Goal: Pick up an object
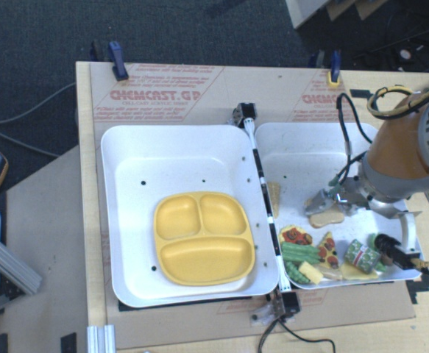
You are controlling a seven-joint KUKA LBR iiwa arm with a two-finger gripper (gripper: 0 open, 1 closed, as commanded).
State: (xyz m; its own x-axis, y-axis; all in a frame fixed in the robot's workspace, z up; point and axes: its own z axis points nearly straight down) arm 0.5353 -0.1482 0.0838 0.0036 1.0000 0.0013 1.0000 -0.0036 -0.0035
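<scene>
A tan flat object [326, 217] lies just under the gripper [324, 201]; whether the gripper grasps it, I cannot tell.

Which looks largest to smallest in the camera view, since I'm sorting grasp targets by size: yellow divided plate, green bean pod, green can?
1. Yellow divided plate, by far the largest.
2. Green bean pod.
3. Green can, only slightly smaller than the pod; that ranking is unsure.
</scene>
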